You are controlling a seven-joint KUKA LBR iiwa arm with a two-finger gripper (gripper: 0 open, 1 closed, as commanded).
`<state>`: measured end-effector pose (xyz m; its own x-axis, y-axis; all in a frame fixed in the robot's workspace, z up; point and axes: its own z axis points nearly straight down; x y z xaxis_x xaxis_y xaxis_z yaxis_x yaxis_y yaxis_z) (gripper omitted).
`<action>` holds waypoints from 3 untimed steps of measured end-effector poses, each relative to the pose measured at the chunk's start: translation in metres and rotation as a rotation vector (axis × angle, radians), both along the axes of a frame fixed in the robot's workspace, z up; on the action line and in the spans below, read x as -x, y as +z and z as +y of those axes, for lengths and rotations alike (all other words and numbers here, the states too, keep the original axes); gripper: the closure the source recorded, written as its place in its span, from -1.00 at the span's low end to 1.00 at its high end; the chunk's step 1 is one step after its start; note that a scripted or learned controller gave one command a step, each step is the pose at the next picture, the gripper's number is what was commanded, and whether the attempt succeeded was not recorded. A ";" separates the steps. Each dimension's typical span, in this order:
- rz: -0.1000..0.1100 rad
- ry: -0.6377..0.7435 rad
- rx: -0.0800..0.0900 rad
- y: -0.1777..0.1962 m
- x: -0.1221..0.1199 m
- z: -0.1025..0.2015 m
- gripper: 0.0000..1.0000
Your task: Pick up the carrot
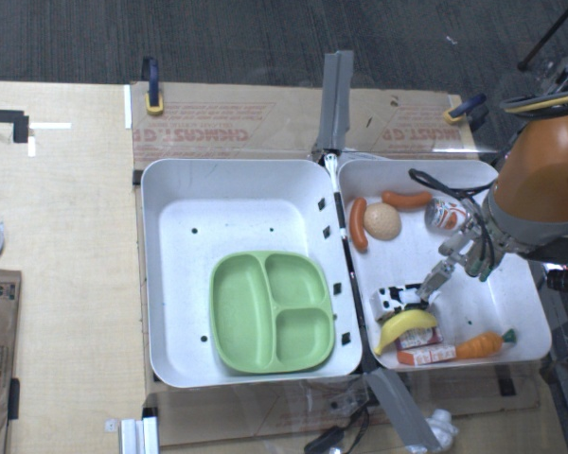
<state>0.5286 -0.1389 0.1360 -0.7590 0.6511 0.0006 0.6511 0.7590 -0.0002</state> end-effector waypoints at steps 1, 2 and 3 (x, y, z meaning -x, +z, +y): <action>-0.007 0.342 0.001 -0.042 -0.052 0.005 -1.00; -0.006 0.261 0.001 -0.043 -0.083 0.017 -1.00; -0.003 0.316 0.000 0.056 -0.026 0.065 -1.00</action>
